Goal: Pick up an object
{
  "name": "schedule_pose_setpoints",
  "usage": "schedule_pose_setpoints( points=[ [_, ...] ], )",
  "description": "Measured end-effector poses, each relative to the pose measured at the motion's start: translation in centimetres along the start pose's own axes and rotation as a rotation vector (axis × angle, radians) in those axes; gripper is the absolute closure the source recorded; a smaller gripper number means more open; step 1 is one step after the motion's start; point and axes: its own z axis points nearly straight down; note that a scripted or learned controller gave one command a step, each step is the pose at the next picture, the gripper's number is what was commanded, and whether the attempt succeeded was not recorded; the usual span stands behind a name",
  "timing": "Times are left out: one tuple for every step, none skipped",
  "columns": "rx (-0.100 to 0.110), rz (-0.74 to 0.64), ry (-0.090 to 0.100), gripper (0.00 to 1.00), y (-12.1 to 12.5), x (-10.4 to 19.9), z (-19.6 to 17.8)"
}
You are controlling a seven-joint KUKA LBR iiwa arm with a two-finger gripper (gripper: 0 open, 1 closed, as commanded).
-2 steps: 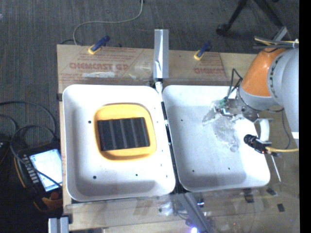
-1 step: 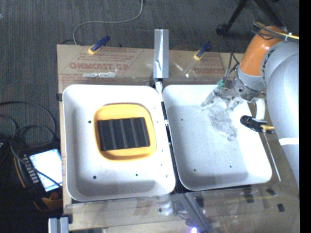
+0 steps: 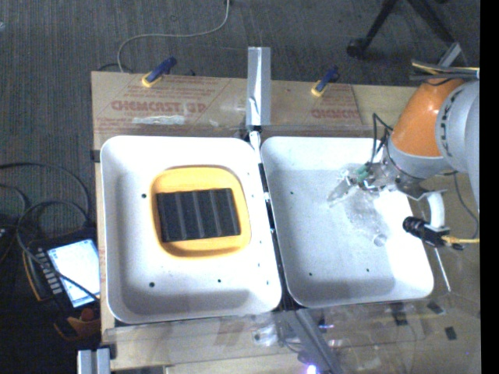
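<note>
One object offers itself as the thing to pick: a yellow-rimmed tray with dark ribbed panels [image 3: 201, 211], lying flat in the middle of the left bin [image 3: 125, 287]. The arm [image 3: 433, 131] reaches in over the right bin [image 3: 312, 287], well apart from that tray, and its gripper [image 3: 366, 179] hangs low above the upper right part of that bin's floor. How wide the gripper stands I cannot tell, since its tip is small and blurred against the white, and nothing visible sits in it. The main risk, as I judge it, is a close on nothing: the floor below the gripper shows just pale, glassy smears that may be glare or clear film, so a grab there could come up bare. A second risk lies in the tray itself; it is broad, low and flat, so a two-finger tool may find no edge narrow enough to pinch and could slide off the rim. A third is the raised wall where the bins meet [image 3: 263, 201], which a low crossing could clip.
</note>
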Motion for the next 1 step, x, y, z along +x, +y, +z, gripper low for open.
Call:
schedule_pose_setpoints(
  points=[
    [0.011,-0.057,0.017,0.00,3.74,-1.81,0.23]
  ],
)
